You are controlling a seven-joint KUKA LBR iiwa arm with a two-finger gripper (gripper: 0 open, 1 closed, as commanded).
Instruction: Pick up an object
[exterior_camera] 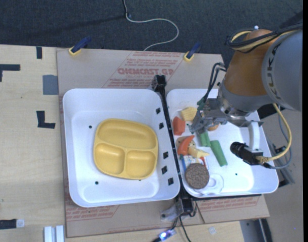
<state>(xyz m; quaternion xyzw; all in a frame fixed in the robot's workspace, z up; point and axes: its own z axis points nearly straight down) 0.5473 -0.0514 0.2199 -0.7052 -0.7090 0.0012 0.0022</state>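
The right bin [244, 183] holds a cluster of small items along its left side. These include a yellow piece [189, 113], an orange-red piece [178, 126], another red-orange piece [185, 145], two green sticks [218, 153] and a brown round disc [197, 175]. My gripper [202, 123] hangs low over the upper part of this cluster, beside the yellow piece and above one green stick [204, 137]. Nothing is visibly held between its fingers.
The left bin [78, 110] contains a yellow divided tray [126, 148]. A black divider [166, 135] runs between the two bins. The grey and orange arm [254, 74] covers the right bin's upper right part. Cardboard [138, 69] lies under both bins.
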